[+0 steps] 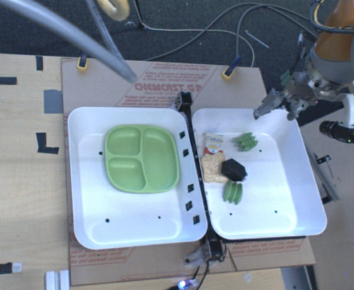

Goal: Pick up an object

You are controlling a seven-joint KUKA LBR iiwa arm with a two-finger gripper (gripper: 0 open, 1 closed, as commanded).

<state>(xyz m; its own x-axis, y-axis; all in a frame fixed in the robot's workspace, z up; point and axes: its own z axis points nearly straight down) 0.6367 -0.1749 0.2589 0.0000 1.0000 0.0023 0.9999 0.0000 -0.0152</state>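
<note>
Green ridged pod-shaped toy (232,192), one, lies long axis up-down in my right white bin (298,180); gripper (276,109) hovers spread, holding nothing.

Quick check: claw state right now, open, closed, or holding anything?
Claw: open, nothing between its fingers, hovering above the right bin's upper right corner.
</note>
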